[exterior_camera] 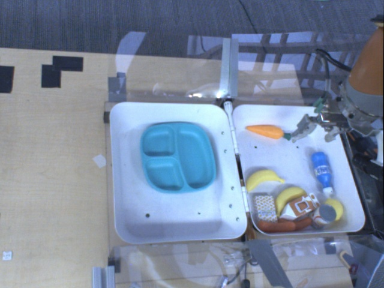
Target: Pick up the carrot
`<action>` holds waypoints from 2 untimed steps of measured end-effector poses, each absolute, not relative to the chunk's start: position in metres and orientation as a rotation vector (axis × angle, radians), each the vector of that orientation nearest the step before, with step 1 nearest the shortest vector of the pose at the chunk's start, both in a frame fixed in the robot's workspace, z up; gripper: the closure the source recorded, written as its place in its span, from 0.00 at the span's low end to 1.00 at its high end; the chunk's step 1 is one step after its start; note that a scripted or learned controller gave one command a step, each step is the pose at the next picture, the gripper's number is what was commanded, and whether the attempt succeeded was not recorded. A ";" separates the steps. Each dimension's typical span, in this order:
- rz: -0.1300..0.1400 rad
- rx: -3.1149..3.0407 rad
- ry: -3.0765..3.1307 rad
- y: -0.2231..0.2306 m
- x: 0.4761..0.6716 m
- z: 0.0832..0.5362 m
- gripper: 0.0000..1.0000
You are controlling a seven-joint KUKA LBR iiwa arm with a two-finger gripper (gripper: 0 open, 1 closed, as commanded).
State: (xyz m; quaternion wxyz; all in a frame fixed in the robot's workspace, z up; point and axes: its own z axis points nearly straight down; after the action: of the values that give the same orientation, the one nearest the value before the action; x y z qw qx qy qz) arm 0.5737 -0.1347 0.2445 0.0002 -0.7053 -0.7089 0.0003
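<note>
My gripper (317, 128): it sits over the far right part of the right bin (354, 221), near that bin's back wall. My two fingers are spread apart, one reaching left toward the carrot, the other pointing down to the right. Nothing sits between them.
My arm (367, 71): it comes in from the right edge, the orange band visible above the wrist.
Carrot (264, 132): it lies flat on the floor of the right bin, in the back left area, with its pointed end toward the divider and its green stem end toward my gripper. My left finger's tip is just beside the stem end; I cannot tell whether it touches.
Blue bottle (322, 170): it lies on its side near the right wall of the same bin, in front of my gripper.
Bananas (264, 179): one lies apart near the left wall, another is mixed in with the pile at the front.
Front pile (294, 210): small packaged items and a reddish sausage-like piece are crowded against the front wall.
Left bin (126, 221): it bears a blue divided plate (179, 156), well apart from the carrot.
</note>
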 end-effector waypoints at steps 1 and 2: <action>0.000 -1.960 -2.455 -0.104 0.617 0.191 0.00; -0.004 -1.919 -2.493 -0.119 0.665 0.114 0.00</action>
State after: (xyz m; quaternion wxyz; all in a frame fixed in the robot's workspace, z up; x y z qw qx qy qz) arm 0.6648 -0.1188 0.1138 -0.0023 -0.6101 -0.7923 -0.0014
